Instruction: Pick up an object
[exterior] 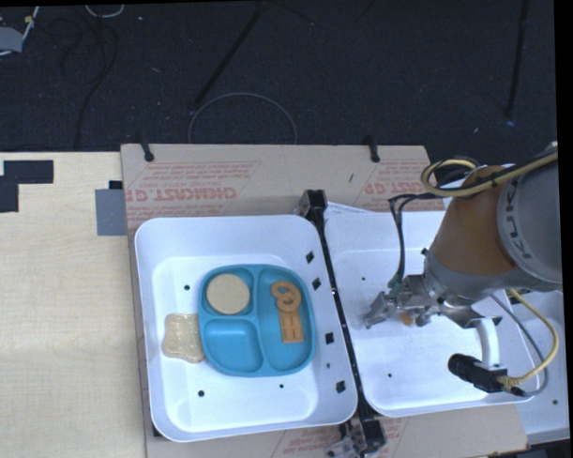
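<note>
A blue divided plate [237, 357] lies in the left bin [174, 244]. A round tan disc [227, 293] rests in its upper-left compartment, and an orange-brown key-shaped piece [288, 312] in its right one. A pale yellow lumpy piece [182, 337] lies on the bin floor, touching the plate's left edge. My gripper [383, 313] hangs low over the middle of the right bin [405, 390], pointing left toward the divider. Nothing shows under or beside it on the white floor.
A black clamped divider [332, 306] runs between the two bins. The grey arm with its orange band [474, 236] covers the right bin's right half. Cardboard [266, 182] lies under both bins, with a light wooden bench [55, 316] to the left.
</note>
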Available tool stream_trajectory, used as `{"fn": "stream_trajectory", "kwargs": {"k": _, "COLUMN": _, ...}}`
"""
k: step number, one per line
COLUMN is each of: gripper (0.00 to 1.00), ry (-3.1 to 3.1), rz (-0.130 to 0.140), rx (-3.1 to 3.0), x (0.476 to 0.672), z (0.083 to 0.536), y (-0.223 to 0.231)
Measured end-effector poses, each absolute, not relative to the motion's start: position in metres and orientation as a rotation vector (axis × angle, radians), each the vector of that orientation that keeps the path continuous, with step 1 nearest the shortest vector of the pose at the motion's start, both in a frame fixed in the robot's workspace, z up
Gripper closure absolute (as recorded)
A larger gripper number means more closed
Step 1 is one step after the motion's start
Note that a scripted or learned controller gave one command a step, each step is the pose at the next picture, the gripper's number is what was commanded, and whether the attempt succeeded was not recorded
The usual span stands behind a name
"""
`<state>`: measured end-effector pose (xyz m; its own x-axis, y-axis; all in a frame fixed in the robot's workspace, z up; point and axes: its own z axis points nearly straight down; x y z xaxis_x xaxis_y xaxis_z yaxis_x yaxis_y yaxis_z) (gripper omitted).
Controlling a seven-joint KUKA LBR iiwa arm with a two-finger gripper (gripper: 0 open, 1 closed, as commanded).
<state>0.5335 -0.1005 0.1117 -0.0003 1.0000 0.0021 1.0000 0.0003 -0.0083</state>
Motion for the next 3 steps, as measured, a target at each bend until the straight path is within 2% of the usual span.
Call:
{"fn": "stream_trajectory", "kwargs": {"k": 1, "gripper": 0.0, "ry": -2.218, "rz": 0.004, "rx": -2.22, "x": 0.533, "z": 0.087, "y": -0.099}}
{"fn": "stream_trajectory", "kwargs": {"k": 2, "gripper": 1.0, "ry": -2.212, "rz": 0.002, "rx": -2.227, "x": 0.534, "z": 0.098, "y": -0.101}}
{"fn": "stream_trajectory", "kwargs": {"k": 3, "gripper": 1.0, "ry": -2.214, "rz": -0.001, "rx": -2.23, "x": 0.524, "z": 0.151, "y": -0.101}}
